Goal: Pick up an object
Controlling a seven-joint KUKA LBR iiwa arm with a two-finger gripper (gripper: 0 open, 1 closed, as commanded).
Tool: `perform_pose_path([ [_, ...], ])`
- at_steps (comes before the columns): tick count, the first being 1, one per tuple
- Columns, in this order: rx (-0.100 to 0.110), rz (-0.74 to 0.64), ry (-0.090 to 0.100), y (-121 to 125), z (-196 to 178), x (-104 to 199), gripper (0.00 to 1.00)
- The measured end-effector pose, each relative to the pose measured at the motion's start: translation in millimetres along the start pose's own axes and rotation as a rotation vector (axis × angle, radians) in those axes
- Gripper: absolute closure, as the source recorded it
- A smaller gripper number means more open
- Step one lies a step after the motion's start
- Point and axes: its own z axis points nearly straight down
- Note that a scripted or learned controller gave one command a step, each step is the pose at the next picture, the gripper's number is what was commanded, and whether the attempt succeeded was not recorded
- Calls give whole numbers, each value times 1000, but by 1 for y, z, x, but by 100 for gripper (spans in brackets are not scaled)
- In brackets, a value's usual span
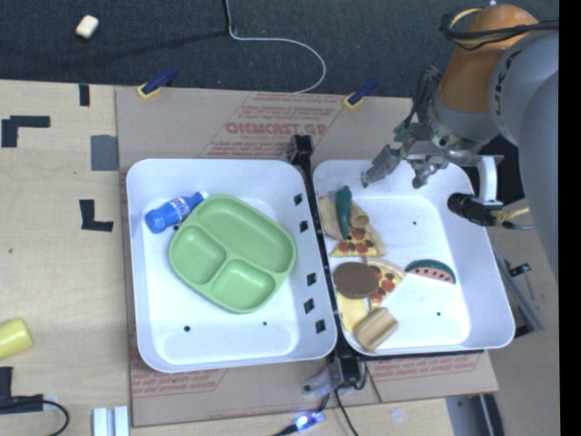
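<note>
My gripper [399,173] hangs over the far edge of the right bin [472,284], open, with nothing between its two fingers. Below it in that bin lie a green-handled tool [344,210] on a pizza slice [359,239], a brown round patty [355,280] on another pizza slice [388,278], a watermelon slice [429,271] and a tan bread piece [375,327]. The left bin [150,334] holds a green divided plate [232,252] and a blue bottle [172,212].
The bins sit side by side on a cardboard sheet [263,125]. A black cable [272,39] loops across the dark floor behind. A yellow object [13,338] lies at the bench's left edge, a small white block [86,26] far back left.
</note>
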Motion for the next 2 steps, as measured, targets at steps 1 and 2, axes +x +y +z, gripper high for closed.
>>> perform_pose_path([
  [1,5,1,-1,-41,109,-4,0],
  [2,-1,1,-1,-98,102,34,0],
])
